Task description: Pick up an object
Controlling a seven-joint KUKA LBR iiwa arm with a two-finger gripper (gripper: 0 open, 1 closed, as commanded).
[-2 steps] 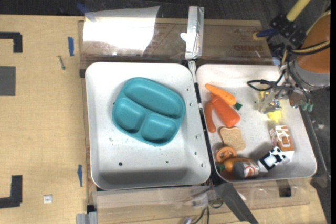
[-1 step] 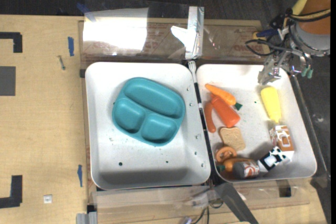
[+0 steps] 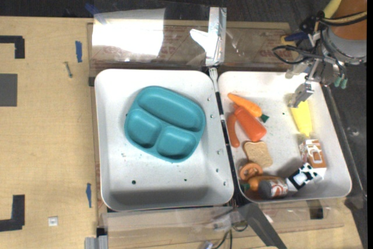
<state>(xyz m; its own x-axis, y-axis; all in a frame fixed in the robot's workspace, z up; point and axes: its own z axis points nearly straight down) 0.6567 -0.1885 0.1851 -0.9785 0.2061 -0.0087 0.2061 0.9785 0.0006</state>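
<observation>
The right bin holds several toy foods. A yellow piece lies near its far right side. An orange carrot and an orange bottle-like piece lie along its left wall. A bread slice, a small orange-and-white box and a black-and-white carton sit nearer the front. My gripper hangs over the far right part of this bin, just above the top end of the yellow piece. Nothing shows held in it.
A teal divided plate lies in the left bin. A dark bottle with a red label and an orange ring-shaped piece rest at the right bin's front wall. Cables trail by the arm's wrist.
</observation>
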